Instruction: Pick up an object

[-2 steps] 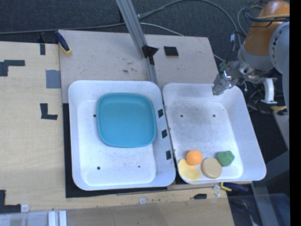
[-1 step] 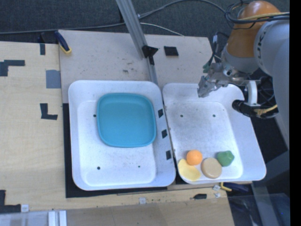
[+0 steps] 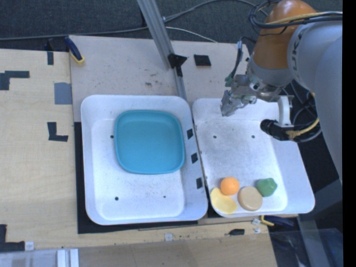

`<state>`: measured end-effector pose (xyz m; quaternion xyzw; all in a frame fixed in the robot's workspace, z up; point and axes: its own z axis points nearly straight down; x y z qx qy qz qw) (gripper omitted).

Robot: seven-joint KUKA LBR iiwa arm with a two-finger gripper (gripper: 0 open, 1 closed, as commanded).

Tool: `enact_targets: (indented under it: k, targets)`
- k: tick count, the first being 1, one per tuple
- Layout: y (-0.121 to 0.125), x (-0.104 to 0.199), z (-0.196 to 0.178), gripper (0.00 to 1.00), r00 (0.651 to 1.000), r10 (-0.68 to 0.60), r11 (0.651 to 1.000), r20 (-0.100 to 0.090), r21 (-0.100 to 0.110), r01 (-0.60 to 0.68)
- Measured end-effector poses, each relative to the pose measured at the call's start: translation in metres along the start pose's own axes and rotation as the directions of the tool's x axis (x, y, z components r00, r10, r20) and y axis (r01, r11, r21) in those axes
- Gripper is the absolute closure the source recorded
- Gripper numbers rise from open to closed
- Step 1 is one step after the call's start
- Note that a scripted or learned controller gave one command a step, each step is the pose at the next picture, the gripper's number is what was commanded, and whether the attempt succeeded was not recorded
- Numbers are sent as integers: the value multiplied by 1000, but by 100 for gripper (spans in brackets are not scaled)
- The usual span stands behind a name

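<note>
The gripper (image 3: 229,109) hangs over the far end of the right bin (image 3: 292,166), pointing down; whether its fingers are apart or together cannot be told from this slanted view, and nothing is seen between them.

The things to pick lie well away from it, clustered at the opposite, near end of the same bin: an orange ball (image 3: 229,186), a tan round piece (image 3: 250,198) just beside it, a green lump (image 3: 267,186) further toward the arm's side, and a flat yellow piece (image 3: 222,203) partly under the ball and the tan piece. Across the bin wall from the gripper, in the left bin (image 3: 92,149), sits a blue plate (image 3: 149,141).

All four small things look light and probably like plastic toy food. The ball would likely be smooth and apt to roll or squirt out, so it calls for a hold across its widest part. The green lump, standing a little apart, seems the easiest to close on cleanly. The flat yellow piece offers little height to grip.
</note>
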<state>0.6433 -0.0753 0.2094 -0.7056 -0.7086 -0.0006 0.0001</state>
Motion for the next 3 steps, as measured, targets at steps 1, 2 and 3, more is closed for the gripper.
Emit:
enact_targets:
  k: [1, 2, 3]
  targets:
    - [-12, 54, 2, 100, 1000, 0, 1000, 0, 1, 0]
    - [-41, 95, -8, 100, 1000, 1, 1000, 0, 0, -1]
    - [-55, 149, -4, 100, 1000, -1, 1000, 0, 2, 1]
